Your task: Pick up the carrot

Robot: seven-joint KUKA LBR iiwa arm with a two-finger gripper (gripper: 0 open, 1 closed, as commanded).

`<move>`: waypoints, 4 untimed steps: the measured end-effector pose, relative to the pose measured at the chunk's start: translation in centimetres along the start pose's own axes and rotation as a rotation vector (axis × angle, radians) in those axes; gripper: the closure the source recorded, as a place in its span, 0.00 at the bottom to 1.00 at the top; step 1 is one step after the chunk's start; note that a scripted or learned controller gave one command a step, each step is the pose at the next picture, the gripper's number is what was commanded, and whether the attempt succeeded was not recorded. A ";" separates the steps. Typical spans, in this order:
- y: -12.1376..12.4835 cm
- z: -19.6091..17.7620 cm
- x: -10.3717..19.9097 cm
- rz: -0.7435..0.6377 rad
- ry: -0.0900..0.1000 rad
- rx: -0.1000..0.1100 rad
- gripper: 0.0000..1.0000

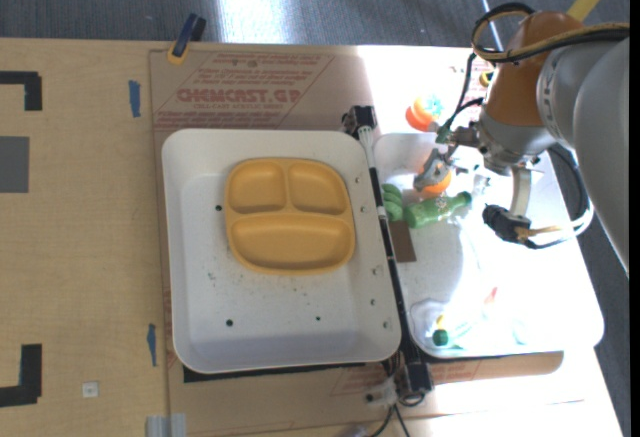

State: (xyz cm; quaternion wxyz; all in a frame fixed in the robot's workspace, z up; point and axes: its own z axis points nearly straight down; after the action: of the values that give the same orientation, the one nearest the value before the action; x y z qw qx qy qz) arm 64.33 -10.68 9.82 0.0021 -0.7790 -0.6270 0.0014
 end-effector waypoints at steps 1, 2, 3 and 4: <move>-0.2 1.3 1.0 0.188 0.000 -0.002 0.00; -0.2 0.2 1.0 0.187 -0.001 0.002 1.00; -8.7 -10.2 8.5 0.466 0.001 -0.003 1.00; -11.2 -8.6 9.1 0.992 0.000 0.001 1.00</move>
State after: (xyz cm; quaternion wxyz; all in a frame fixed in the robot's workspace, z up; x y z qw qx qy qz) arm 55.41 0.56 18.51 0.0017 -0.9835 -0.1807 0.0024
